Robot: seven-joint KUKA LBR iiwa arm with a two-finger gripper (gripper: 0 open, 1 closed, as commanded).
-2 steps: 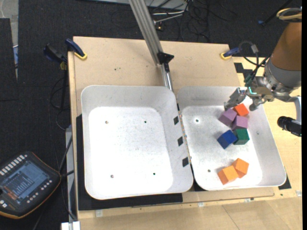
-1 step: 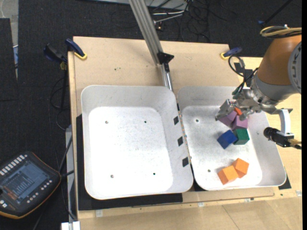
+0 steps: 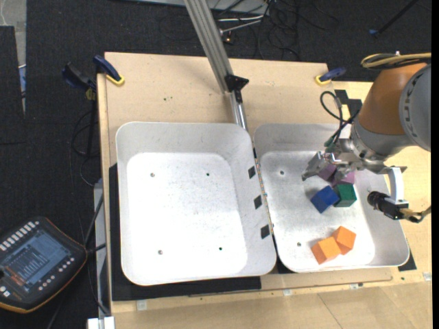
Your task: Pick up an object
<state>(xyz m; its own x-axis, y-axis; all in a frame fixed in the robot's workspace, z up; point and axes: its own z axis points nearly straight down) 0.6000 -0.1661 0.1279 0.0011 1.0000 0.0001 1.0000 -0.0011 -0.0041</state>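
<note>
Gripper (image 3: 334,170) low in right bin (image 3: 288,149), over a tight cluster: purple block (image 3: 345,177) touching green block (image 3: 347,195), blue block (image 3: 324,199) just beside. Grip state: cannot tell (arm covers it). Risk: closing on two blocks at once, or nudging one aside. Two orange blocks (image 3: 335,245) lying nearer the front rim, apart from cluster.
</note>
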